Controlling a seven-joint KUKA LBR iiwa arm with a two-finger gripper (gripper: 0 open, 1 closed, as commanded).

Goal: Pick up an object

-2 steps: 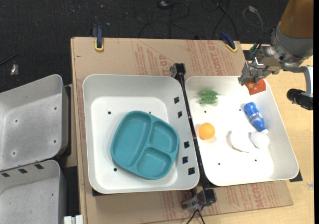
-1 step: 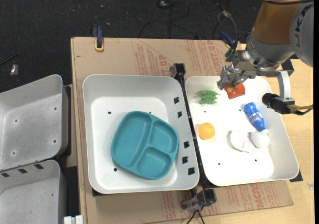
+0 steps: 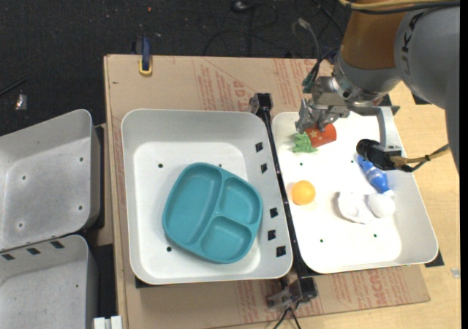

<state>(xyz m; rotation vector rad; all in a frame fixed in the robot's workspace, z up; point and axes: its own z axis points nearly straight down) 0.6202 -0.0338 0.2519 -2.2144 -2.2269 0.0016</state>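
Red block point(image 3: 324, 135) with a green leafy piece point(image 3: 302, 143) lies right under the pincer point(image 3: 316, 121), touching its tips; whether the pincer grips it I cannot tell.

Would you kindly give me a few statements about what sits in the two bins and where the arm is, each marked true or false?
1. The teal divided plate lies in the left bin. True.
2. The orange ball rests on the teal plate. False: it lies in the right bin, apart from the plate.
3. The hand hangs over the red and green toy at the right bin's far left corner. True.
4. The blue object lies in the left bin. False: it is in the right bin, near the white objects.
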